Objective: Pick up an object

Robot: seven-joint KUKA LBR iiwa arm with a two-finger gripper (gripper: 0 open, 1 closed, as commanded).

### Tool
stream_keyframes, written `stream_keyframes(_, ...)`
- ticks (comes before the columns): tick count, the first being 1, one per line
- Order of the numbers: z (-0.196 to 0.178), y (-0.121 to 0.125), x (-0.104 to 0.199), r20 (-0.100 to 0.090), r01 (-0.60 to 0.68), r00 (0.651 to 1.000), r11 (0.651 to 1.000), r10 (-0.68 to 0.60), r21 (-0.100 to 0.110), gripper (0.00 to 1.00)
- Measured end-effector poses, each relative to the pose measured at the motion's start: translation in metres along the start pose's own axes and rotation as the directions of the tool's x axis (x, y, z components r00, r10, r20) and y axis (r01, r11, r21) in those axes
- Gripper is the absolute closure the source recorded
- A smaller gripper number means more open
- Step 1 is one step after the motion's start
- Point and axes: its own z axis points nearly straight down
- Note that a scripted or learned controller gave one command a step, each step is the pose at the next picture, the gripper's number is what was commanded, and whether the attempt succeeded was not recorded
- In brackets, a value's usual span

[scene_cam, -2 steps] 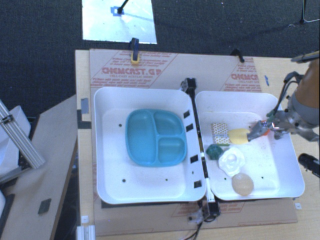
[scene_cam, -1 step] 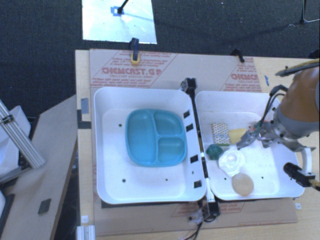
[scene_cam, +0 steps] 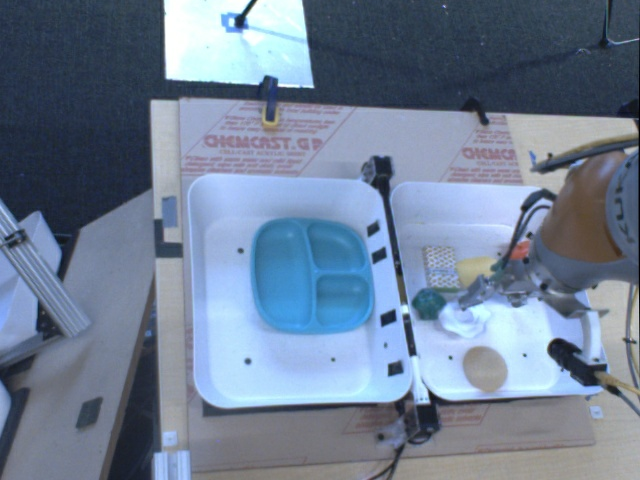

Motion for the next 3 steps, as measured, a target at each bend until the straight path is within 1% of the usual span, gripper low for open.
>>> stream_keyframes(1,-0.014,0.002,0.0,0.002,0.0,1.0,1.0,0.0,-0.007,1.0)
stream_keyframes(3,-0.131,-0.011,0.0,0.002,0.004,1.0,1.0,-0.004,-0.007,1.0)
